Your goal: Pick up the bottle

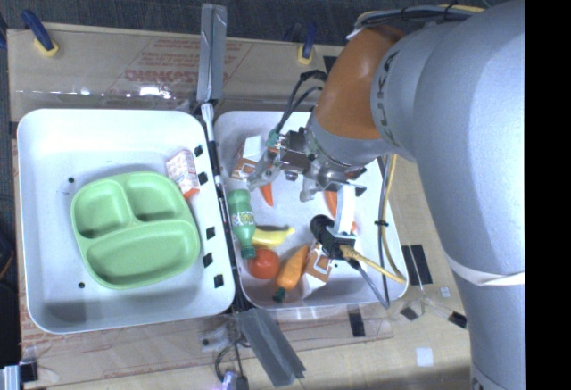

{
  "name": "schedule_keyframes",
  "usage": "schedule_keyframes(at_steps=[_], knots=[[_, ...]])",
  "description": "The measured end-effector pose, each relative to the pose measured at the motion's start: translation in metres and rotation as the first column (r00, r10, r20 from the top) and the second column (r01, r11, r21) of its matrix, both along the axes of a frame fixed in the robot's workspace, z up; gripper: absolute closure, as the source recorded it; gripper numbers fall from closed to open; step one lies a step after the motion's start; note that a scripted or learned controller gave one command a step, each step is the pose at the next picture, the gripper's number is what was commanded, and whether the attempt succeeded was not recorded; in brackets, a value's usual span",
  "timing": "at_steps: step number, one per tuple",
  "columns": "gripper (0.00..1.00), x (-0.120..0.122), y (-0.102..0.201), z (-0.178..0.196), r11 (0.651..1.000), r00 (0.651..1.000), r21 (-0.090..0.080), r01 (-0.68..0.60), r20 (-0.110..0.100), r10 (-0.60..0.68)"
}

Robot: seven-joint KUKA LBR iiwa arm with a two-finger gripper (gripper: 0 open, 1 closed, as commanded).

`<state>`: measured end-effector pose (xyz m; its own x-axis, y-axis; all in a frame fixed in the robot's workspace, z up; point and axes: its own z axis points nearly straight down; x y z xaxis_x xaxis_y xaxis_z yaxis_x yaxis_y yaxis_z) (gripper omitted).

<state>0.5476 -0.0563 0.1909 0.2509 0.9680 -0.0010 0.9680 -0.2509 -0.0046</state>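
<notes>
White bins sit side by side on my bench. Nearest me in the right bin (pixel 370 290), carrot (pixel 291 268) and tomato (pixel 262 263) crowd the green bottle (pixel 240 220) lying along its left wall. Farther back, my gripper (pixel 287 167) hovers; I cannot tell its grip.

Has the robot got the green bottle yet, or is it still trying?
Not yet. Done: the arm has reached over the right bin, and its tool sits above the food there. In hand: nothing that I can see. The bottle lies along the bin's left wall, beside the banana and tomato, apart from the tool. Left: move to the bottle, grip it and lift.
</notes>
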Motion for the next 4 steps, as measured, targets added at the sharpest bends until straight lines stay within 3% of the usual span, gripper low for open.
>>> schedule_keyframes(at_steps=[1,2,3,4], knots=[[0.00,-0.058,0.056,0.000,0.961,0.961,-0.001,0.278,-0.004,-0.278],[0.00,-0.019,0.025,0.170,0.887,0.887,0.000,0.462,0.001,-0.462],[0.00,-0.040,0.071,0.072,0.690,0.690,-0.005,0.724,-0.003,-0.724],[0.00,-0.069,0.137,0.111,0.580,0.580,0.000,0.815,0.005,-0.815]])
